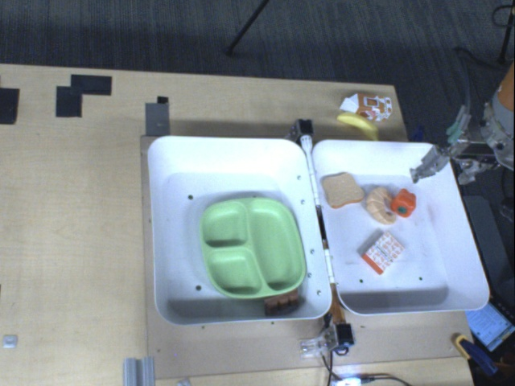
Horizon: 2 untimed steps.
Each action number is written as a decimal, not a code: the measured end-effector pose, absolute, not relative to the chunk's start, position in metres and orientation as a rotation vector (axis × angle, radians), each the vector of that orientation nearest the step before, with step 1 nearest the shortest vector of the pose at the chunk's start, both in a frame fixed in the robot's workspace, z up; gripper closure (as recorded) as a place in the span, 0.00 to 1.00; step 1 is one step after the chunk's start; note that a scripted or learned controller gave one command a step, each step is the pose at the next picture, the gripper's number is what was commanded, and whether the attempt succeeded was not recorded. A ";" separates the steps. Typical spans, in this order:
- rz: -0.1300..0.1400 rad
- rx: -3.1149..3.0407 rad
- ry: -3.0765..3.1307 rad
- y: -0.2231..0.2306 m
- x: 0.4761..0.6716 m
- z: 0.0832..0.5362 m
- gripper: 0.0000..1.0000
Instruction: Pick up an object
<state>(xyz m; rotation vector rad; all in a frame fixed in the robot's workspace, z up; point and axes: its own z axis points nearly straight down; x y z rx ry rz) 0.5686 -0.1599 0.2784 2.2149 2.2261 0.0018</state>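
Nothing lifted yet — hand [424, 170] hangs over the right bin [451, 292]; its grip unreadable. Toast slice [344, 190] untouched — whole pick remains.

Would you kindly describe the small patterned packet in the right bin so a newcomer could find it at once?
Look in the right-hand white bin. Below the bread slice and the orange-capped pastry lies the small packet, alone near the middle. It is the one flat, rectangular item there, white with an orange-red print.
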 end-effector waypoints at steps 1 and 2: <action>-0.001 2.220 2.225 -0.189 0.582 0.112 0.00; 0.006 2.213 2.222 -0.188 0.585 0.125 1.00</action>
